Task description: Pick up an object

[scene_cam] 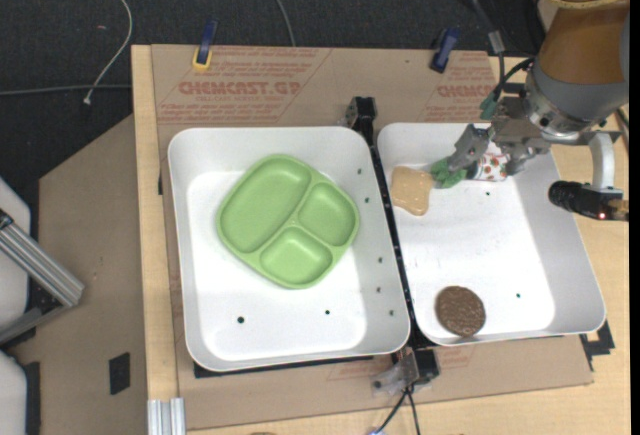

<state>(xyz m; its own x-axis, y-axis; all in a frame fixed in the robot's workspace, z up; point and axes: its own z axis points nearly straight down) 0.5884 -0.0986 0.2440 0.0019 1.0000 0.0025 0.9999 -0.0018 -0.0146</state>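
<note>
An object for picking is not singled out: several things lie in the two bins, and none of them can be seen held. The worktop [560, 373] is a tan board with red lettering along its far edge, clamped there by two blue clips [206, 43]. On it sit the left bin [190, 253] and the right bin [560, 263], touching along their inner rims.

Taking the right bin as the landmark: the arm [585, 33], grey with an orange band, comes down over its far right corner. The green divided plate [288, 220], three compartments, lies in the neighbouring bin to its left, about in that bin's middle and turned at a slant. Inside the right bin, a tan piece [411, 191] rests at the far left, just beside the shared rim. The brown round disc [460, 310] lies near the bin's near rim, left of centre. The gripper [492, 155] hangs low over the bin's far part, right of the tan piece; a small green item [447, 173] and a white patterned one [491, 166] sit right at it. Whether the fingers are spread or closed cannot be told, since they blend with those small items.
</note>
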